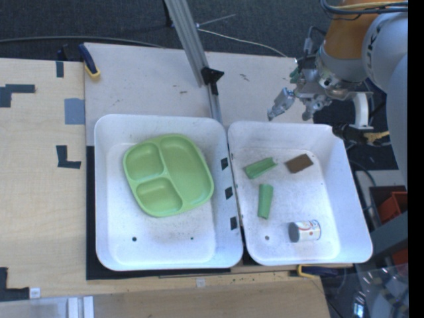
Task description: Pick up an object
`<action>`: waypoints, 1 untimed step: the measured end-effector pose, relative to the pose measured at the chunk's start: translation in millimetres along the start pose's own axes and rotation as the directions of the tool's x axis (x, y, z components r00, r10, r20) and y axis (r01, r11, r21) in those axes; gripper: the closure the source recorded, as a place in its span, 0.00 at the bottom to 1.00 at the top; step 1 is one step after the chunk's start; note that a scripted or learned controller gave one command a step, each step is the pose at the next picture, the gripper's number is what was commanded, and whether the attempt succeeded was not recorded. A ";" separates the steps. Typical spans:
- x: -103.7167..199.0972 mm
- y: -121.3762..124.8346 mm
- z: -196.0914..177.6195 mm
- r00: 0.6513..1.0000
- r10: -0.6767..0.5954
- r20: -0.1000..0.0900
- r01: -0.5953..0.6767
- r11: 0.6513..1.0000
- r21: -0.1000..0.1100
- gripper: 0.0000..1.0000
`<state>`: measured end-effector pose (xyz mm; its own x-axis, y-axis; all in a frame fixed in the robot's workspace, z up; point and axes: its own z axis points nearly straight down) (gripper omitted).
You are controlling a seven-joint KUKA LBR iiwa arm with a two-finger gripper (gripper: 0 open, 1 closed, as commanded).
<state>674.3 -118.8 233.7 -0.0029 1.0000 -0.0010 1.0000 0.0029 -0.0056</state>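
Hovering above the far edge of the right bin [344, 177], the gripper [296, 109] is hanging clear of everything, its two fingers [279, 106] spread apart and grasping nothing. The arm [361, 28] is reaching in from the right, its orange band showing above the wrist.

Nothing is being lifted. Four candidates are lying loose on the right bin's floor: a green block [260, 167] and a brown block [299, 163] near the far side and closest to the gripper, a second green block [265, 201] standing lengthwise in the middle, and a small can [304, 230] lying on its side near the front edge. All four are resting apart from one another, none touching a wall.

In the left bin [109, 191], a green divided plate [168, 175] is sitting flat, well away from the gripper.

Judging from this, the pick is hardly begun: the gripper is poised outside the bin's rim, not yet over any item. Choosing a target, moving in over it, descending, closing and lifting are all remaining. The two far blocks are looking like the nearest targets.
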 end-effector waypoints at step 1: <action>-3.6 -1.5 44.9 1.000 0.001 0.001 -0.001 1.000 0.000 0.00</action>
